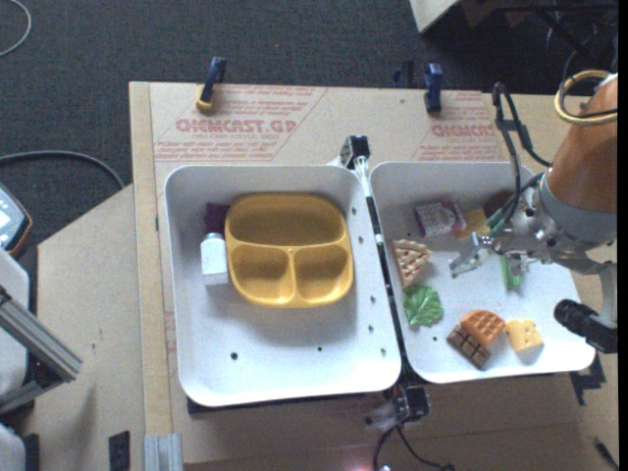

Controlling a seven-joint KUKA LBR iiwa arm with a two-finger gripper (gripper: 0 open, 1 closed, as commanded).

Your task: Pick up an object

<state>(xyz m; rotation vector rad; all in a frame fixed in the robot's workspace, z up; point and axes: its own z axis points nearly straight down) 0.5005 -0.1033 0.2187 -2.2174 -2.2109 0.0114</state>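
Note:
My gripper [475, 260] hangs low over the middle of the right bin [559, 361], at the end of the grey arm with the orange band [589, 155]. Just left of it lies a pizza slice [411, 259]. A green leaf [424, 305], a brown waffle [477, 337] and a yellow cheese wedge [525, 337] lie toward the bin's front. A pink-grey packet [439, 217] and a small yellow piece [476, 222] sit at the back. A thin green piece [512, 272] shows beside the gripper's body. I see nothing held.
The left bin [196, 361] holds a yellow divided plate [289, 248], a small white bottle [214, 259] and a dark purple item [216, 214] at its left. A ridge [378, 253] separates the bins. Clamps [210, 84] [432, 86] hold the board at the back.

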